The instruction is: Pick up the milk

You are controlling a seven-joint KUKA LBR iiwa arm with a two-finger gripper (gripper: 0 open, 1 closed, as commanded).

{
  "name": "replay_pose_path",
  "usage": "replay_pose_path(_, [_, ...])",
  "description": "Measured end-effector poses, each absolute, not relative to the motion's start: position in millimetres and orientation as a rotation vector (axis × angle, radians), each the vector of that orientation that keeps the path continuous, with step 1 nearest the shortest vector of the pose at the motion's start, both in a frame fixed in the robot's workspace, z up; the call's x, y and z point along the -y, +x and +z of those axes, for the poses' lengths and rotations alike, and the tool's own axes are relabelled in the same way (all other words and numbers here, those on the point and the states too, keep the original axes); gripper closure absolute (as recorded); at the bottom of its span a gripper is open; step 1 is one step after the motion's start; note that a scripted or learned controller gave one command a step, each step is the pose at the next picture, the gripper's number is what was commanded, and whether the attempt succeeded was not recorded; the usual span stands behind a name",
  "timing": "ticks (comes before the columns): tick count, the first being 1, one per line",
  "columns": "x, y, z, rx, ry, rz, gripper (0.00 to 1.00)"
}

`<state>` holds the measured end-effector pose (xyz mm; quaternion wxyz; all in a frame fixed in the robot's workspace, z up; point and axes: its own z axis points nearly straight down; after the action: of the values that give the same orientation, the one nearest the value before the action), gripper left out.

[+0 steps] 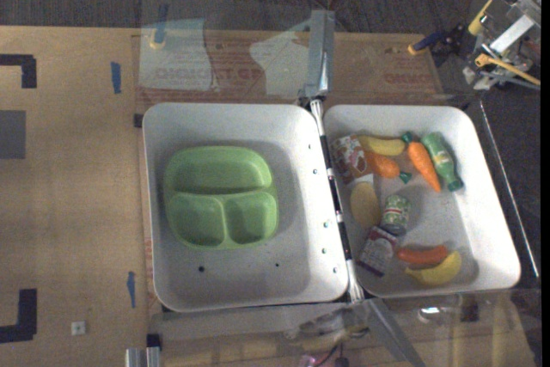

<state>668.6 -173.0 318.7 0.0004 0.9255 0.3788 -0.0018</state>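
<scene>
A small milk carton [376, 251] with a white top and a dark red label lies tilted near the front left of the right bin [490, 185]. It rests against an orange carrot-like piece [423, 254] and a banana [438, 270]. The gripper [497, 56] hangs at the far upper right, beyond the right bin's back corner and well away from the carton. Nothing shows between its fingers.
The right bin also holds a red-and-white pouch [348, 157], a carrot [422, 165], a green bottle [442, 160], a small green-white can [395, 212], and yellow pieces. A green divided plate [222, 196] sits in the left bin [172, 125]. A metal divider [331, 211] separates the bins.
</scene>
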Motion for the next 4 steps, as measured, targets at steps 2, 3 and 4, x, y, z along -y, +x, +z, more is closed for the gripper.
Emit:
replay_pose_path(2, [221.2, 605.4, 391.8, -0.352, 3.124, -0.011, 1.0])
replay_pose_path(3, [224.5, 514.4, 279.0, -0.312, 3.129, -0.009, 1.0])
replay_pose_path(4, [224.7, 514.4, 279.1, -0.311, 3.128, -0.008, 0.0])
